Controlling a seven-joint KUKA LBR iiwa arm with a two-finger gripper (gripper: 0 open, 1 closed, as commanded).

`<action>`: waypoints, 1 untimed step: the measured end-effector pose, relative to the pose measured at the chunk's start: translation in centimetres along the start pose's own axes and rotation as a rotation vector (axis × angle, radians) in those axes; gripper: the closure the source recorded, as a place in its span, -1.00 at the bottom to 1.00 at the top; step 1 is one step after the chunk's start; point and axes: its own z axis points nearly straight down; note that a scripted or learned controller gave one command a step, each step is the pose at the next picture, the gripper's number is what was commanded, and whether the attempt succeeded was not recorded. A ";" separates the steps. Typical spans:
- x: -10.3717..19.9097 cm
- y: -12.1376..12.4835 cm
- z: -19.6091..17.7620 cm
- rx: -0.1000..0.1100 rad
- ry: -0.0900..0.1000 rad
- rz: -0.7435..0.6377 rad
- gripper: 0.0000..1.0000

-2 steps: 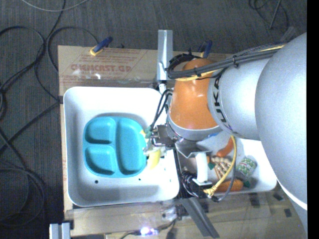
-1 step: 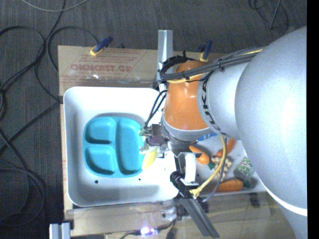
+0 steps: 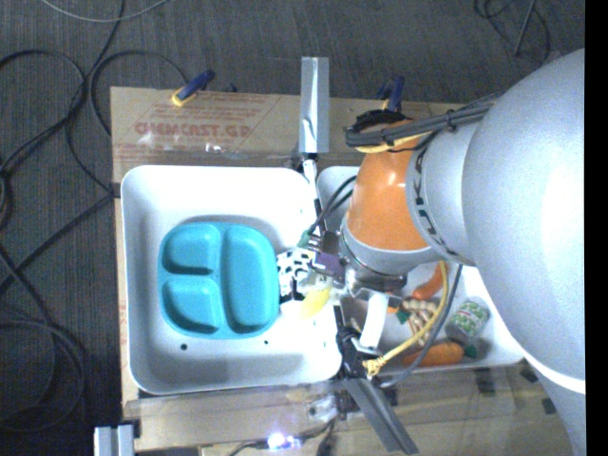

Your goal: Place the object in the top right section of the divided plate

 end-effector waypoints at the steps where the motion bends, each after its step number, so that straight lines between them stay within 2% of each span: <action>1: -2.0 0.8 -6.0 -0.003 0.000 -0.262 1.00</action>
